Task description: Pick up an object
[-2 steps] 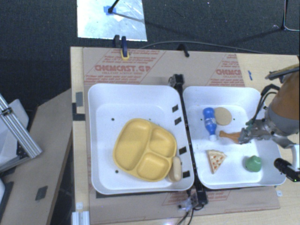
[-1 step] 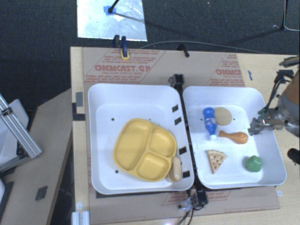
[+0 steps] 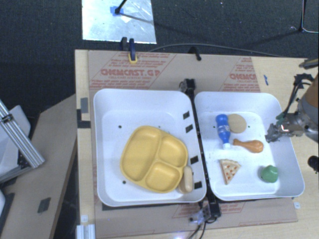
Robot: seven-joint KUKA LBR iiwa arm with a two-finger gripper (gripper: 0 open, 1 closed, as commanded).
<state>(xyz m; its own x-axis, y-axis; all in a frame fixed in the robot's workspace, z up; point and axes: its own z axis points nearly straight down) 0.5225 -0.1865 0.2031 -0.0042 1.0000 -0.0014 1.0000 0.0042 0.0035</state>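
Note:
The right bin (image 3: pixel 249 102) holds a blue bottle (image 3: pixel 222 128), a round tan cookie (image 3: pixel 238 123), a brown chicken drumstick (image 3: pixel 248 145), a pizza slice (image 3: pixel 229 170) and a green round object (image 3: pixel 269 173). My gripper (image 3: pixel 277 131) hovers at the right rim of this bin, to the right of the drumstick and apart from it. Nothing shows between its fingers.
The left bin (image 3: pixel 144 103) carries a yellow sectioned tray (image 3: pixel 154 158) with a beige bread-like piece (image 3: pixel 187 179) at its right edge. A black divider with clips (image 3: pixel 195 133) runs between the bins. A blue-and-yellow clamp (image 3: pixel 131 50) sits at the bench's far edge.

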